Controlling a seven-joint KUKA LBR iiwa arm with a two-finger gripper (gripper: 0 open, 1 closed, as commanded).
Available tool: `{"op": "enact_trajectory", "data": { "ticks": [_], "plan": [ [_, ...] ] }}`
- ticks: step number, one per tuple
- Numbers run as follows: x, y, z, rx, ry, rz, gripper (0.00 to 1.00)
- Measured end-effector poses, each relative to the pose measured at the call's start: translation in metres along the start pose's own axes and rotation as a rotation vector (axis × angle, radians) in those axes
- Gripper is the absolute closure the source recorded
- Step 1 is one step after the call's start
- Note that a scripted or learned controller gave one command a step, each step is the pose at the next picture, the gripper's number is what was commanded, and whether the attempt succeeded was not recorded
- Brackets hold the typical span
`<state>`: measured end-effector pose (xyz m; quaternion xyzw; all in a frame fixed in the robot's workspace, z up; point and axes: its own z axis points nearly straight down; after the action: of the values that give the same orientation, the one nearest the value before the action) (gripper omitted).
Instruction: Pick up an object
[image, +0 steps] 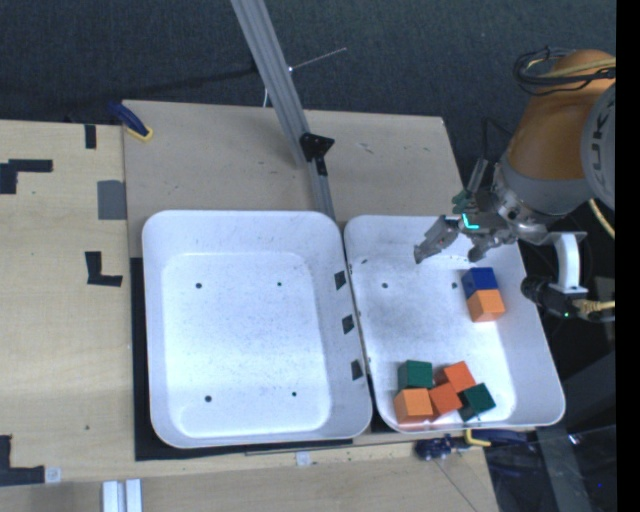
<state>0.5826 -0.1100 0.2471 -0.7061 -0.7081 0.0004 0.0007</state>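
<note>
In the right bin (400, 310), a blue block (480, 280) touches an orange block (487, 305) near the bin's right wall. A cluster of green and orange blocks (440, 392) lies at the front of that bin. My gripper (456, 248) hangs over the bin's back part, just up and left of the blue block. Its fingers (432, 247) are spread open with nothing between them.
The left bin (240, 330) sits beside the right one, with black clips along the shared edge. A slanted metal rail (290, 100) crosses the bench behind the bins. The arm's orange band (560, 120) rises at the right.
</note>
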Motion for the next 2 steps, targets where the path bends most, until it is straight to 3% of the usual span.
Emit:
{"op": "enact_trajectory", "data": {
  "ticks": [2],
  "plan": [
    [-0.004, -0.004, 0.109, 0.005, -0.001, 0.001, 0.0]
  ]
}}
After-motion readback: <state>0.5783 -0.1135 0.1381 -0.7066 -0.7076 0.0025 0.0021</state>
